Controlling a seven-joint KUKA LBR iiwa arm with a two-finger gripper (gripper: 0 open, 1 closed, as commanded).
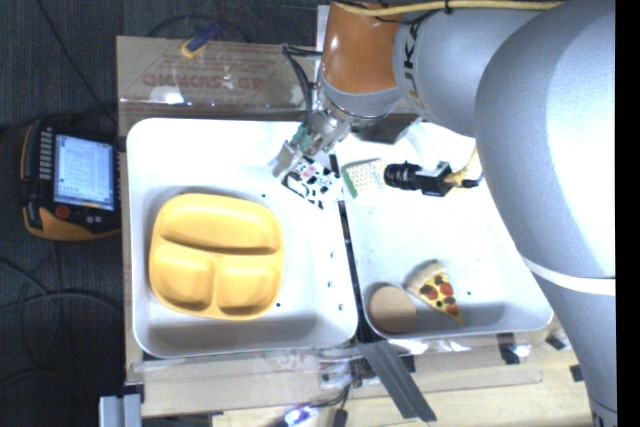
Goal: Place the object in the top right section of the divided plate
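Observation:
The yellow divided plate (215,250) lies in the left bin (150,145), with one long section across its far side and two smaller ones nearer the front. Nothing lies in its sections. My gripper (304,165) hangs over the far right corner of the left bin, beyond the plate and close to the wall between the bins. I see nothing clearly held in it. A toy pizza slice (436,290) and a round brown piece (392,307) rest at the front of the right bin (500,245).
A small pale object with a green edge (362,177) lies at the far left of the right bin, just right of my gripper. A clear plastic sheet on cardboard (215,70) sits behind the left bin. A handheld screen (70,177) lies on the floor at left.

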